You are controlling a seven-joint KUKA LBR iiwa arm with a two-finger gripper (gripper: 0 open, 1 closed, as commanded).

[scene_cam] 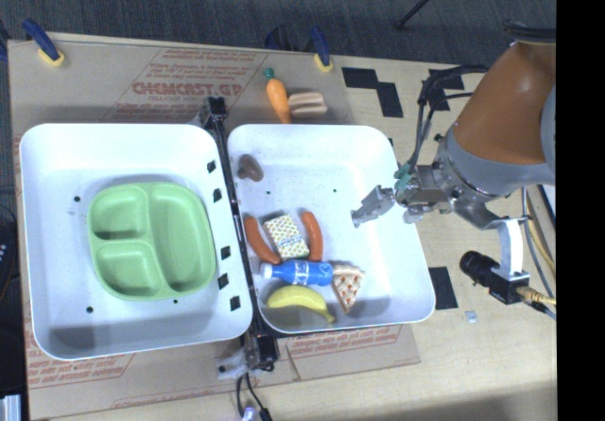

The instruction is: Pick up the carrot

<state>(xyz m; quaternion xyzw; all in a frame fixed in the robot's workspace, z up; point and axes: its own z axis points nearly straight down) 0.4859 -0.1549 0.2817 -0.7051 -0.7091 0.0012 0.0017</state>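
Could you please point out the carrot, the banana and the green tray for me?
carrot [277, 99], camera view, middle of its orange body.
banana [299, 301], camera view, middle of its curve.
green tray [151, 238], camera view, central divider.

The left bin [38, 249] holds a green divided tray [151, 239]. The right bin [378, 149] holds a banana [299, 302], a blue bottle [301, 271], a pizza slice [347, 287] and two sausages [257, 239].

Orange carrot [276, 98] with green top; pale green divided plate [151, 239].

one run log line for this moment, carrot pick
phase: approach | gripper: over right bin, holding nothing | carrot: outside bins, on bench beside hot dog | status: not picked
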